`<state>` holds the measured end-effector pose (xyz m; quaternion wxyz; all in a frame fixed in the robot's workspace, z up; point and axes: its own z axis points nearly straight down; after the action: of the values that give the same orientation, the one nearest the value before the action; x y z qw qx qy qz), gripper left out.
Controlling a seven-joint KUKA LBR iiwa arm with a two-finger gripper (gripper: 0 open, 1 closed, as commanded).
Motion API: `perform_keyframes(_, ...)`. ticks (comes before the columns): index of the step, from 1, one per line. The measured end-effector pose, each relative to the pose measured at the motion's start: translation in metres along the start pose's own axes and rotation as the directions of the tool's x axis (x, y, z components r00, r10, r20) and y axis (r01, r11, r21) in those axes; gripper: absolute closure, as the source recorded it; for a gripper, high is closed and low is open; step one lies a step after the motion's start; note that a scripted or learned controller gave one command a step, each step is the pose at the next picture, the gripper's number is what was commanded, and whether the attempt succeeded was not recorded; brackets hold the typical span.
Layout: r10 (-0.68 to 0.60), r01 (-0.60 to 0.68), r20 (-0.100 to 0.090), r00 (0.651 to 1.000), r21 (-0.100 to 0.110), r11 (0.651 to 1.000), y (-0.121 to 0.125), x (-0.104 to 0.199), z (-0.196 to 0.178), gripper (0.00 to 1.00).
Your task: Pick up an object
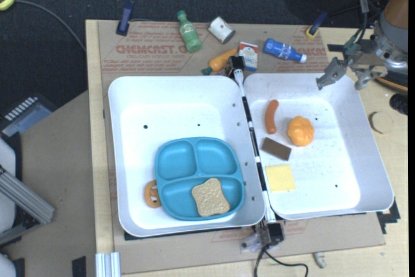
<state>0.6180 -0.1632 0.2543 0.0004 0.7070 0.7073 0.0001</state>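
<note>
A flat yellow cheese slice lies nearest in the right bin, beside a dark brown chocolate bar, a rounded orange and a glossy sausage. Well beyond them, over the bin's far right corner, the tool hangs with fingers spread wide, gripping nothing. The left bin carries a blue sectioned plate with toast.

I count two white bins. The left one has one blue tray, one bread slice and one pretzel. The right has one sausage, one orange, one brown bar and one cheese slice.
</note>
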Motion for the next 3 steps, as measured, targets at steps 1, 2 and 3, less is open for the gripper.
perform_keyframes(1,0.000,0.000,-0.002,1.000,0.005,1.000,-0.009,0.034,0.165,0.00)
perform_keyframes(2,0.001,-0.001,-0.001,1.000,0.002,1.000,-0.033,0.046,0.170,0.00)
perform_keyframes(3,0.002,-0.002,0.000,1.000,-0.002,1.000,-0.032,0.045,0.159,1.00)
